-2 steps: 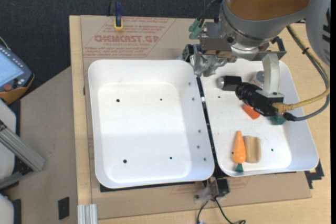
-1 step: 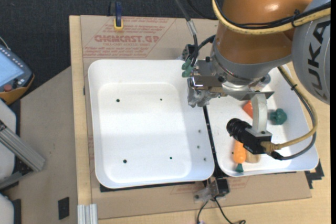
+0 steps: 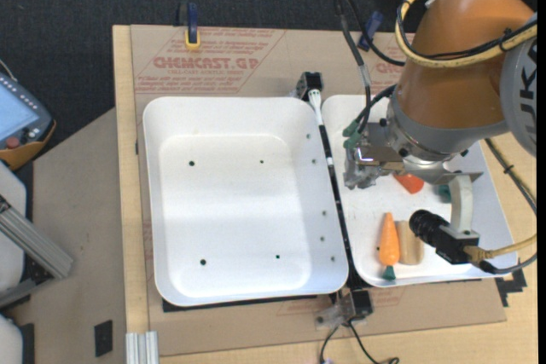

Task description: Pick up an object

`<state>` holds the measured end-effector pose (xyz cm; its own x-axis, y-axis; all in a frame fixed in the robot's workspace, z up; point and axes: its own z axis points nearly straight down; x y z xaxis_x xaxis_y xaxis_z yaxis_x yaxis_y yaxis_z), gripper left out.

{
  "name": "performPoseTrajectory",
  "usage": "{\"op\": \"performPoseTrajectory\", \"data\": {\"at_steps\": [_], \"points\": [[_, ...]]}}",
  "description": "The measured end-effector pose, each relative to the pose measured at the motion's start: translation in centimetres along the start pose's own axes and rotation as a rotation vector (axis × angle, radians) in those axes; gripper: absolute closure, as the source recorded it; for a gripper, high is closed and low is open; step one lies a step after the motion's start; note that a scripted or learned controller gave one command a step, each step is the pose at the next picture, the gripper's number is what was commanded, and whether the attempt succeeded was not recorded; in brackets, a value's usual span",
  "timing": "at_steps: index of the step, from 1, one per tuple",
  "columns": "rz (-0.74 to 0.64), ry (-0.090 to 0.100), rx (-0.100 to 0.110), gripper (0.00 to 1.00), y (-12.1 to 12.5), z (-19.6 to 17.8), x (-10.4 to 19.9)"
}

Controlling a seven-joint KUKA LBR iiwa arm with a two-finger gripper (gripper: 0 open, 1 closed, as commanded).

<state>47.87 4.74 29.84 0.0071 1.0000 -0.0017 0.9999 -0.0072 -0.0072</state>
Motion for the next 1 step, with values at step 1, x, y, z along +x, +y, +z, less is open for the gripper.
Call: {"op": "performPoseTrajectory", "data": {"at_steps": [1], "points": [[-0.012,0.003,-0.012,1.00,0.03,-5.22,4.67]]}}
